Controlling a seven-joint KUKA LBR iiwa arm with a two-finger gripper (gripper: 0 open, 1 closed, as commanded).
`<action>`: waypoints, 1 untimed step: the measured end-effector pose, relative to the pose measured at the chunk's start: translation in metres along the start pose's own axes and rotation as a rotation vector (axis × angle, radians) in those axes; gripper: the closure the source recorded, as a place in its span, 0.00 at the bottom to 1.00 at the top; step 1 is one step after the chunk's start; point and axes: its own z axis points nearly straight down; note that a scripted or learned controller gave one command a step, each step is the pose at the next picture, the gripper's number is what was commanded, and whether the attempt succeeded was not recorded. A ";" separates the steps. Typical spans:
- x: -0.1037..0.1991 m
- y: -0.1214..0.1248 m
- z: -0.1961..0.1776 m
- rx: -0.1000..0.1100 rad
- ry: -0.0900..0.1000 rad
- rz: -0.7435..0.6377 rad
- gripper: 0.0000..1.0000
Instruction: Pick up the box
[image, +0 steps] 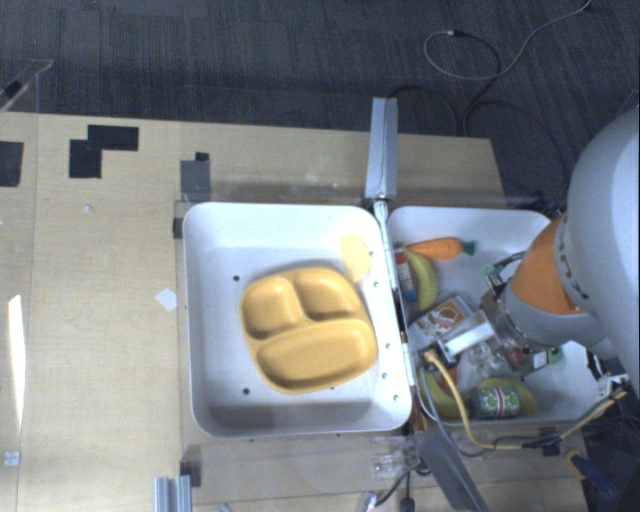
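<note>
Red-and-white printed carton box lies just left of the gripper, long axis slanting; gripper's state cannot be told.

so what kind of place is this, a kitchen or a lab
Most likely a robotics lab bench, not a kitchen: two white bins mounted on a wooden bench, a grey robot arm reaching in, and cables on carpet.

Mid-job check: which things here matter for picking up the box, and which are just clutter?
For the job:
box, in the right bin
gripper, down over that bin beside the box

Just lying about:
yellow divided tray, in the left bin
carrot
banana
green can
</note>
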 end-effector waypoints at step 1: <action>0.028 -0.088 -0.095 0.011 -0.011 -0.224 1.00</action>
